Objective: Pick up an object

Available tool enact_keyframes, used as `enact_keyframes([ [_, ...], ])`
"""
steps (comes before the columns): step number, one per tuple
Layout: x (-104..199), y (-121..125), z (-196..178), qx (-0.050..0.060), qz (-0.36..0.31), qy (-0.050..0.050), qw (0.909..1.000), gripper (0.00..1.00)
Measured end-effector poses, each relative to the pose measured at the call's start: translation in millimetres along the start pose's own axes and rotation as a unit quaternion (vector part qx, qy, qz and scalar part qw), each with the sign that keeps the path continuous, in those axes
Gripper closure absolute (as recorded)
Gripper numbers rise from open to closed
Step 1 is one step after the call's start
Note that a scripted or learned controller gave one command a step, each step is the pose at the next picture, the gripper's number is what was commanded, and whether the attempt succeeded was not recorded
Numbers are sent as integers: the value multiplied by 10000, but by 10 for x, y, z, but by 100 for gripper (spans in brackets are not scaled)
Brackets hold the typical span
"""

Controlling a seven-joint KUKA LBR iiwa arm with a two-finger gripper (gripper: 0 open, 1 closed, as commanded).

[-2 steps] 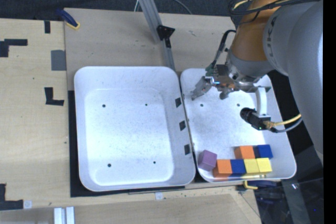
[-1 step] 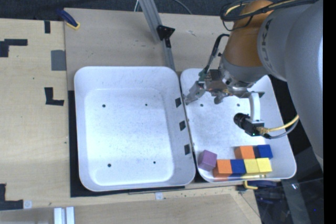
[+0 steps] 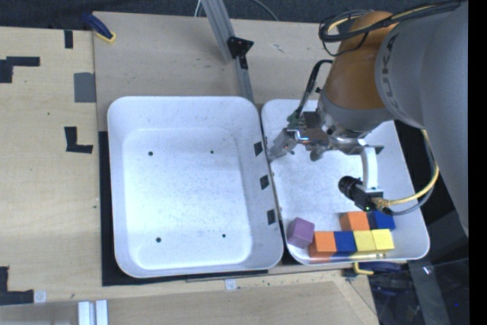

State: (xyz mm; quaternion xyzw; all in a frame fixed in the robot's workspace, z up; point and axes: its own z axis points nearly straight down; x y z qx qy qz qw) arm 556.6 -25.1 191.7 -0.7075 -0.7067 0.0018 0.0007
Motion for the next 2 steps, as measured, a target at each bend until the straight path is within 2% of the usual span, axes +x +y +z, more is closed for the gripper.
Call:
enact_keyframes([
  [1,312,-232,-70,-2,-17,6,10000,0],
  [2,953,-159,7,-4,-43,17,10000,0],
])
